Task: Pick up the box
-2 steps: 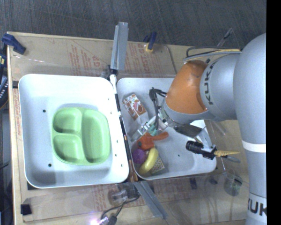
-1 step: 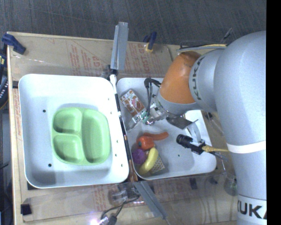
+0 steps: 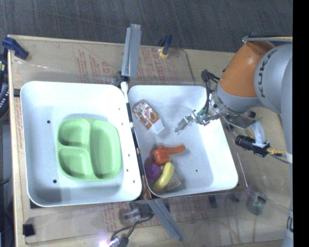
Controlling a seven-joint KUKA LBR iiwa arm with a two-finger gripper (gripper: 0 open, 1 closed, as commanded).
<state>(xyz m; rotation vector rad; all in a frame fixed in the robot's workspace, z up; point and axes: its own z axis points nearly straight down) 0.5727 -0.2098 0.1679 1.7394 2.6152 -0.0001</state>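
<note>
The box [image 3: 147, 116] is a small carton with a brown and white printed face, lying flat in the upper left part of the right bin [image 3: 216, 161]. My gripper [image 3: 184, 123] hangs over the middle of that bin, to the right of the box and apart from it. Its fingers [image 3: 181, 126] point down and left, spread open, with nothing between them. The grey arm with its orange band [image 3: 242, 78] comes in from the right.
In the right bin's lower left lie an orange carrot-like toy [image 3: 168, 152], a yellow banana [image 3: 165, 175] and a purple piece [image 3: 152, 170]. A green divided plate [image 3: 89, 149] sits in the left bin [image 3: 36, 117]. A grey bar [image 3: 131, 50] stands between the bins at the back.
</note>
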